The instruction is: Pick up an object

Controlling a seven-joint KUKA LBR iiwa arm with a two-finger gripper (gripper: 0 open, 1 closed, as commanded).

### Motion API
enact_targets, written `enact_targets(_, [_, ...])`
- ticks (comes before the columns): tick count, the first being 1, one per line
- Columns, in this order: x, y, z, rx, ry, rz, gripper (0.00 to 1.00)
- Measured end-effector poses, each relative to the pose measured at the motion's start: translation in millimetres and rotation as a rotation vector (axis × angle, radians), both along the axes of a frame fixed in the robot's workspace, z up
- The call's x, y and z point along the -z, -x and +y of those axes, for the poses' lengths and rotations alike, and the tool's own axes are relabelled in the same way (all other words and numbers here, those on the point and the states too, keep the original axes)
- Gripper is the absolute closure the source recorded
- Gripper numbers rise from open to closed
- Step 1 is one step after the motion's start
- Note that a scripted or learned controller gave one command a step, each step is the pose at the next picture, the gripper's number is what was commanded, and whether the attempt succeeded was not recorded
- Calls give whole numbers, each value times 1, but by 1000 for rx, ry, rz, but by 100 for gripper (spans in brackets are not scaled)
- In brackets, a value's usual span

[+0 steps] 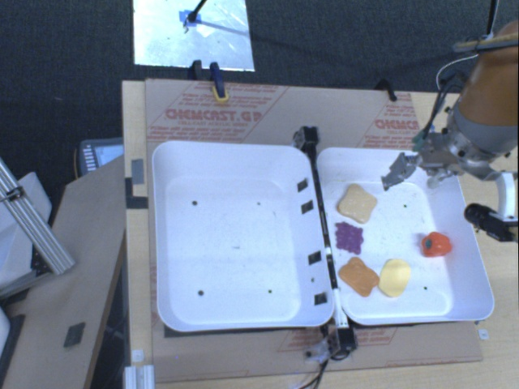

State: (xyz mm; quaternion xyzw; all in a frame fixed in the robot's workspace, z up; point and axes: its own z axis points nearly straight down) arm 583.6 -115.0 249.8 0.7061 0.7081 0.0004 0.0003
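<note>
The right bin (466, 298) holds several toy foods. A beige bread piece (358, 203) lies near its back left, with a purple grape cluster (349, 237) just in front of it. An orange-brown piece (358, 275) and a yellow piece (395, 278) sit side by side near the front. A red-orange tomato (436, 244) rests toward the right wall. My gripper (418, 175) hangs over the bin's back edge, to the right of and behind the bread piece. It is open, its two fingers spread with nothing between them.
The left bin (235, 233) stands beside the right one, with a black divider strip (318, 217) between them. A black fitting (489, 219) juts in at the right bin's right wall. Cardboard (243, 112) lies under both bins.
</note>
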Motion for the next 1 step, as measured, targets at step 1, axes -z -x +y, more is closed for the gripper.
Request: enact_targets(1, [-282, -31, 79, -5, 1, -18, 0])
